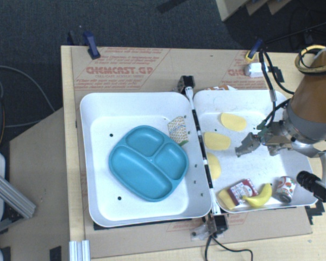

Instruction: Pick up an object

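At the near edge of the right bin (271, 103) lie a banana (259, 197), a red packet (241, 191) and a small can (285, 187). Above them the end effector (244, 148) hovers over bare bin floor, fingers parted, gripping nothing. Farther back sit yellow pieces (233, 122). The left bin (92, 145) holds a blue divided plate (148, 162).
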Robot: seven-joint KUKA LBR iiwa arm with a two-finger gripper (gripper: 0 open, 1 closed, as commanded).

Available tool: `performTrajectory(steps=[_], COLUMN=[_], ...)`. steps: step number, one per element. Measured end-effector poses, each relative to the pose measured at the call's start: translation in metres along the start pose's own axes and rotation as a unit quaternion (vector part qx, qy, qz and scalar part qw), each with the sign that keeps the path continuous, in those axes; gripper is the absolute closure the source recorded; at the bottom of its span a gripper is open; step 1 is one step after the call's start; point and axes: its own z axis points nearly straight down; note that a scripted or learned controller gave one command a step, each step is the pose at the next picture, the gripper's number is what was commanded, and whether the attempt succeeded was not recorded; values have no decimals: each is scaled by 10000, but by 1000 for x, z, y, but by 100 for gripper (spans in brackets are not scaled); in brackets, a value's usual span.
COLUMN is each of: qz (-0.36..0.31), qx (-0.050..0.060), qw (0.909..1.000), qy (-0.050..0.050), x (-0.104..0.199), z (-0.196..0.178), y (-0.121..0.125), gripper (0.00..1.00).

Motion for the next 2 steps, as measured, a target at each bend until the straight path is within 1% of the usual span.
performTrajectory(steps=[1,2], qz=[6,6], qx=[-6,-13], qw=[10000,10000], qy=[-3,-10], x=[-33,-100], z=[141,141], y=[-7,72], gripper=[0,0])
